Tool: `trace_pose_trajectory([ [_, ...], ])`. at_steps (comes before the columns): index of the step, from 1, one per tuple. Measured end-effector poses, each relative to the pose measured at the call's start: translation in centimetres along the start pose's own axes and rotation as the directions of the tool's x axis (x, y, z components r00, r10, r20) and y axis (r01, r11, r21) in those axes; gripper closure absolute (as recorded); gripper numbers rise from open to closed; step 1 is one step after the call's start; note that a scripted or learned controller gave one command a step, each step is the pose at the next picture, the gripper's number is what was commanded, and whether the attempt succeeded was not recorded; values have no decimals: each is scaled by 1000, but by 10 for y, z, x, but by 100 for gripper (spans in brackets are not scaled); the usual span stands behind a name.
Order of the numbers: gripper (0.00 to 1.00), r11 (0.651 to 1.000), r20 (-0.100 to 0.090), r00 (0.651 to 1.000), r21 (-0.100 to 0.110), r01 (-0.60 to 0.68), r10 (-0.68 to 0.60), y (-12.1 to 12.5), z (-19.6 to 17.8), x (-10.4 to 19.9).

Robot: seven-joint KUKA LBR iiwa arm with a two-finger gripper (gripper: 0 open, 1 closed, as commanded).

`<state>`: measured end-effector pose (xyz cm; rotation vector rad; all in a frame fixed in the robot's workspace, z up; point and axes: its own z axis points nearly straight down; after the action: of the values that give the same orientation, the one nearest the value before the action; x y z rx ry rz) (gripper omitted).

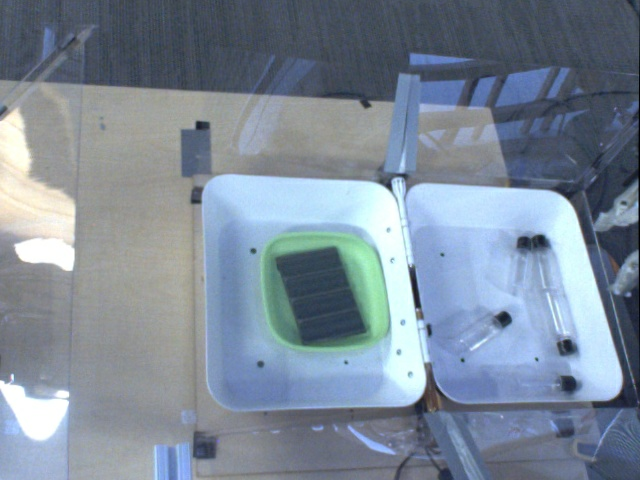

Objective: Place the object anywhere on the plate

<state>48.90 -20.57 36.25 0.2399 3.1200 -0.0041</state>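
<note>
A lime-green square plate (374, 268) sits in the middle of the left white bin (230, 288). A dark grey ridged block (320, 295) lies flat on the plate, turned slightly, within its rim. The right white bin (450, 258) holds several clear vials with black caps: one lies tilted near the lower left (480, 330), a short one (520, 260) and a long one (551, 296) lie toward the right side, and another (545, 381) rests along the front wall.
A grey metal post (403, 128) stands behind the seam between the bins. The wooden bench (120, 268) stretches to the left, with a small grey bracket (197, 150) on it. Clear plastic and white parts (620, 208) crowd the right edge.
</note>
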Motion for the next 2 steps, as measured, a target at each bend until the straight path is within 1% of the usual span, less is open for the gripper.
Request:
trace_pose_trajectory([
  [1, 0, 1000, -2, 1000, 0, 5, -5, 1, 71, 0],
  [2, 0, 992, 1, 992, 0, 123, -123, 5, 77, -26],
])
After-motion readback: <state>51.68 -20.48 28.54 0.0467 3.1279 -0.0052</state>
